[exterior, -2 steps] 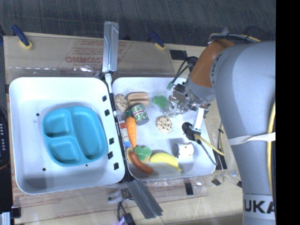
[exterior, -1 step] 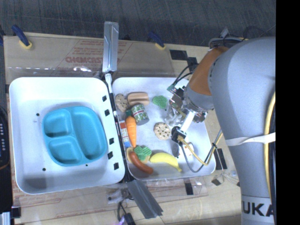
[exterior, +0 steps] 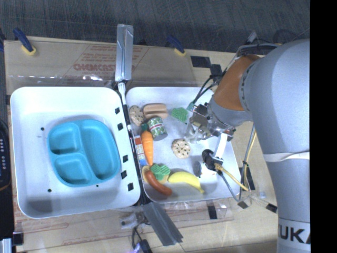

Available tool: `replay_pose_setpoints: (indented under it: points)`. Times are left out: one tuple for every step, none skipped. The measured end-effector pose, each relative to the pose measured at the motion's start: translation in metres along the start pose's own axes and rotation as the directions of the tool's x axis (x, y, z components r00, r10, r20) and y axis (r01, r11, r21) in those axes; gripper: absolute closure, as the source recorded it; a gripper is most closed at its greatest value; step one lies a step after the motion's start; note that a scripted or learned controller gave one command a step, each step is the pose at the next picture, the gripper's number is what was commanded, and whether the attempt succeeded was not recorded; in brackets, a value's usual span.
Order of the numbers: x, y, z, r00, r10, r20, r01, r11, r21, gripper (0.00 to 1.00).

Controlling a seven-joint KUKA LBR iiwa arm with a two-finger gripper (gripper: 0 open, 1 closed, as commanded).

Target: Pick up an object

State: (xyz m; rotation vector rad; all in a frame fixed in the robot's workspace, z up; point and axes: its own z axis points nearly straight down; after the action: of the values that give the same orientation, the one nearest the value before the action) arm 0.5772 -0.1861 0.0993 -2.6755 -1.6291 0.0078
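The right bin (exterior: 174,96) holds several toy foods: a bread roll (exterior: 155,110), a green-labelled can (exterior: 156,128), an orange carrot (exterior: 147,146), a chocolate-chip cookie (exterior: 181,148), a yellow banana (exterior: 185,180), a red sausage (exterior: 157,184) and a green leafy piece (exterior: 180,114). My gripper (exterior: 196,132) hangs over the bin's right half, just right of the cookie and below the green leafy piece. Nothing shows between its fingers.
The left bin (exterior: 31,120) bears a blue three-compartment tray (exterior: 83,152). A metal divider (exterior: 124,51) runs between the bins. The arm's grey body and orange band (exterior: 231,88) cover the right bin's far right side. A yellow cable (exterior: 231,177) trails near the bin's front right corner.
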Motion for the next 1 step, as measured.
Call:
replay_pose_setpoints:
  points:
    - [0.0229, 0.0309, 0.0078, 0.945, 0.328, -0.002, -0.328, 0.945, -0.007, 1.00]
